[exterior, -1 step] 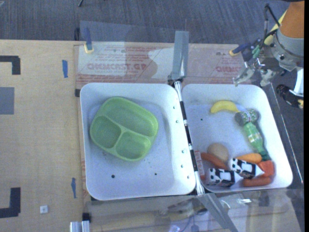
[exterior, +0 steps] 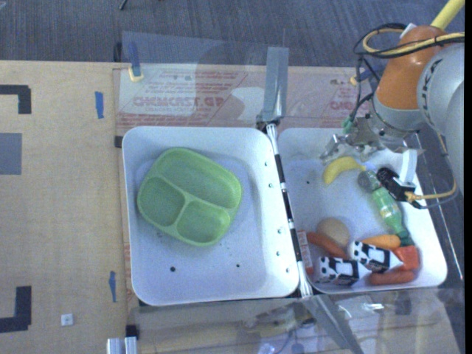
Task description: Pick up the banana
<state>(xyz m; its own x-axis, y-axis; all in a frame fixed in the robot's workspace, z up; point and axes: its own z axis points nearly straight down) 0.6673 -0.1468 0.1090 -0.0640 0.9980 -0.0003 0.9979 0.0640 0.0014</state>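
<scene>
One banana (exterior: 341, 169) lies in the right bin (exterior: 310, 153), in its far half and left of centre, curved with its ends turned toward the near side, and it rests on the bin floor. Just beyond it hangs the gripper (exterior: 352, 150), its metal fingers spread wide with nothing between them; the nearer tips stand just above the fruit's far edge. To the right of the banana lies a green bottle (exterior: 386, 205), aslant along the right wall. Toward the near side sits a tan, rounded object (exterior: 333, 231), with orange carrots (exterior: 325, 243) touching it and two black-and-white patterned toys (exterior: 337, 269) crowded into the near corner beside more orange pieces. In the left bin (exterior: 147, 271), a green divided plate (exterior: 190, 196) lies flat, well apart from the banana.
</scene>
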